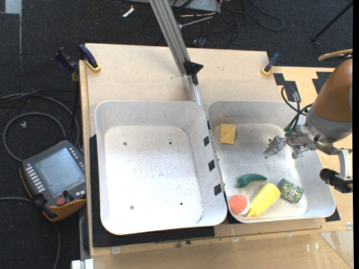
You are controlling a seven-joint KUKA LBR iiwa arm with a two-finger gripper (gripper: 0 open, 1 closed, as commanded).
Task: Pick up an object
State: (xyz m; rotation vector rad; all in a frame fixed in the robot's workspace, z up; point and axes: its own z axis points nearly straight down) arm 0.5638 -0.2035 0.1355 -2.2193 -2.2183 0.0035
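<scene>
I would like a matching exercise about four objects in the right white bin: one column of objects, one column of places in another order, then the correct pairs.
Objects:
1. yellow square sponge block
2. green curved plastic piece
3. yellow plastic bottle
4. green patterned can

Places:
A. beside the red-orange round object
B. alone, at the far side
C. nearest the bin's right wall
D. just above the bottle

Pairs: 1-B, 2-D, 3-A, 4-C
</scene>
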